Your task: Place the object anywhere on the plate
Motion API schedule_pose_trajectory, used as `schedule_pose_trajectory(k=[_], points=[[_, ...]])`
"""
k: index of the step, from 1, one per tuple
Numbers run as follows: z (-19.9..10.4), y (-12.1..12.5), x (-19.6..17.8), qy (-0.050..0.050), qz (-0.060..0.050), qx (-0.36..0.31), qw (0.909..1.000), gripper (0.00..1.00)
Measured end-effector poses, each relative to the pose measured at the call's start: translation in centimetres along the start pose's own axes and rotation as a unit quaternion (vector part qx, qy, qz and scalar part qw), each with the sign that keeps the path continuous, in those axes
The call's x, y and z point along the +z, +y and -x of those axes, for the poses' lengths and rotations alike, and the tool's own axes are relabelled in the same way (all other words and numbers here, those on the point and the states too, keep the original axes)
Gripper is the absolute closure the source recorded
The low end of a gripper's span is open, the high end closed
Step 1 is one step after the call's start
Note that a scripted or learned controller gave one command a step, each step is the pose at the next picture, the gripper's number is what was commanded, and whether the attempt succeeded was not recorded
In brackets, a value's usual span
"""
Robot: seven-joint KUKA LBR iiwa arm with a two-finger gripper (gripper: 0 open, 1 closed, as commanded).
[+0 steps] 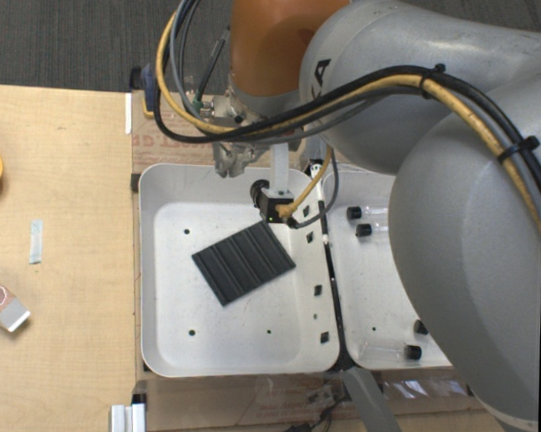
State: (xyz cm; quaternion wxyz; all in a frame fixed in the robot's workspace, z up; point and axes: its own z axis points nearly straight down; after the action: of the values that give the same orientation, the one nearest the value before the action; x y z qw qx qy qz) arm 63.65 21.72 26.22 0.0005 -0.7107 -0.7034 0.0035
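Grey arm (449, 173) reaches in from the right, its pincer (230, 161) at the far rim of the left bin (153, 277), grip state impossible to tell, while the black ribbed plate (244, 263) lies flat mid-bin, untouched.

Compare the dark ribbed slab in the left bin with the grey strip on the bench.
The slab is near-black and ribbed; the strip is pale grey. The slab is much larger and broad; the strip is narrow. The slab lies skewed in the bin; the strip lies outside it. Both lie flat.
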Motion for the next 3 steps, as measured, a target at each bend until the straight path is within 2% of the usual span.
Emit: schedule_pose_trajectory(k=[1,2,3], points=[[-1.0,1.5,10.5,0.000,0.000,0.036,0.9994,1.00],[1.3,2.4,2.9,0.000,0.001,-0.104,0.9946,1.00],[1.1,-1.0,-0.5,0.000,0.000,-0.153,0.9883,1.00]])
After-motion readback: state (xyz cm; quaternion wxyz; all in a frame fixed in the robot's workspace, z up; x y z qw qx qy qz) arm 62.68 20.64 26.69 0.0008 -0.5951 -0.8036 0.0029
